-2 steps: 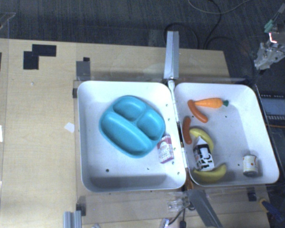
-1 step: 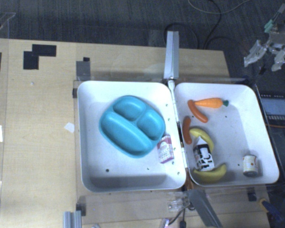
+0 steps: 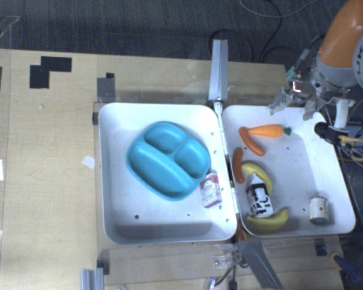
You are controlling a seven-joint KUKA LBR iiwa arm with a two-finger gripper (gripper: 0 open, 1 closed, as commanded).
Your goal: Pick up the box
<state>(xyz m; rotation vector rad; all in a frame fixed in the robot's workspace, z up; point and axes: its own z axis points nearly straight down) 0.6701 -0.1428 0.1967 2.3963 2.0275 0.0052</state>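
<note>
A small pink-and-white box (image 3: 210, 190) lies in the left bin (image 3: 112, 162), against the lower right edge of a blue divided plate (image 3: 168, 159). A black-and-white carton (image 3: 260, 200) lies in the right bin (image 3: 314, 168) between two bananas. My gripper (image 3: 293, 106) hangs over the far rim of the right bin, above and to the right of the carrot (image 3: 267, 131). Its fingers are spread open with nothing between them. It is far from both the box and the carton.
The right bin also holds a red sausage (image 3: 252, 141), a second sausage (image 3: 238, 165) by the divider, two bananas (image 3: 267, 220) and a small tin (image 3: 318, 209). A metal post (image 3: 219, 71) stands behind the bins. Cables (image 3: 351, 144) hang at the right.
</note>
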